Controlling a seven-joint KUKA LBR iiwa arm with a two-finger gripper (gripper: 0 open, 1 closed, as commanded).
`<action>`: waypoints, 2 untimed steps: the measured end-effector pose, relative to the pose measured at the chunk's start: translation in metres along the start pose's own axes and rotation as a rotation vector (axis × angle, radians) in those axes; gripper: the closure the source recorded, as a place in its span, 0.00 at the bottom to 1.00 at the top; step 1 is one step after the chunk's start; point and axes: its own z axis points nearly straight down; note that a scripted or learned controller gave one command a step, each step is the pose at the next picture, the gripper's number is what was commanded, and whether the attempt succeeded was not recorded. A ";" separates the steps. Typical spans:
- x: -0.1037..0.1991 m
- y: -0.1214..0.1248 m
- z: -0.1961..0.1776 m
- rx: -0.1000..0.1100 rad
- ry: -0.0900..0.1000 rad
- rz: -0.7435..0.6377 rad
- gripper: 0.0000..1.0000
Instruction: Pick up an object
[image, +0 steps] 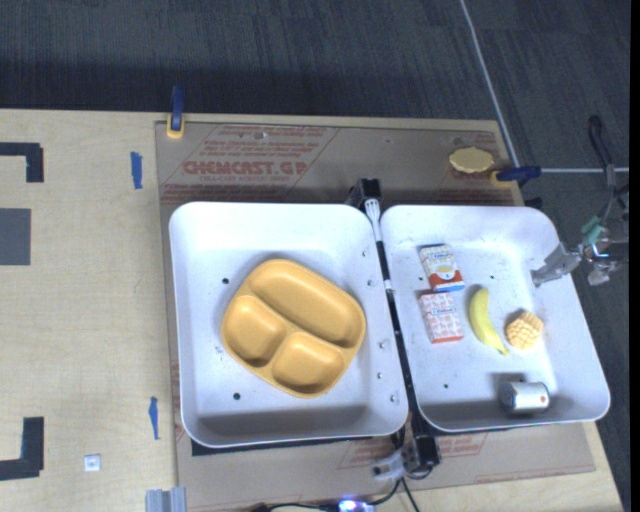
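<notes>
The right bin (560, 408) holds several small items. A red-and-white carton (439, 265) lies near its middle, with a pink-and-white box (441, 316) just below it. Beside them lies a yellow banana (485, 319), and a yellow bumpy pastry-like piece (524, 329) sits to its right. A silver can (524, 396) with a red end lies near the front rim. My gripper (572, 258) hangs at the bin's upper right rim, well apart from all of these, with nothing visibly held.
The left bin (196, 330) holds a yellow divided plate (291, 325). A round tan disc (471, 160) rests on the brown board behind the right bin, next to a blue clamp (516, 174). A thin rod (488, 70) slants across the upper right.
</notes>
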 end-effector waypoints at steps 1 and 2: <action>-0.005 -0.032 0.108 0.002 0.003 0.000 0.00; -0.006 -0.031 0.098 -0.003 -0.001 0.001 1.00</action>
